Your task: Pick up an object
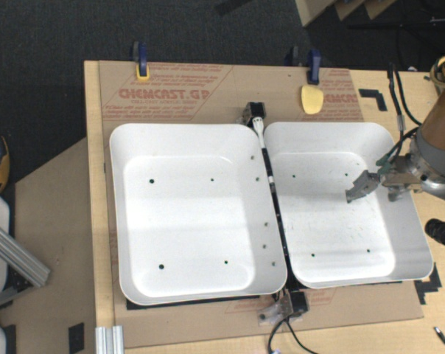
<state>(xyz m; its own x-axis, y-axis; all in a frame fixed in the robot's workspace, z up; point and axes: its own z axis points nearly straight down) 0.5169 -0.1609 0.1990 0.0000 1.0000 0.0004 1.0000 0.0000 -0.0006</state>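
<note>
Two bins [134, 198] look bare, I can't tell my gripper's [357, 189] state over the right one, so closing risks an empty grab.

Left bin [134, 198] lay on bench [97, 124], touching right bin [311, 271] along a shared middle edge | two clamps [141, 59] sat at bench's far edge | small object [312, 99] lay on bench behind right bin | end effector [359, 189] hung over right bin's right part
</note>
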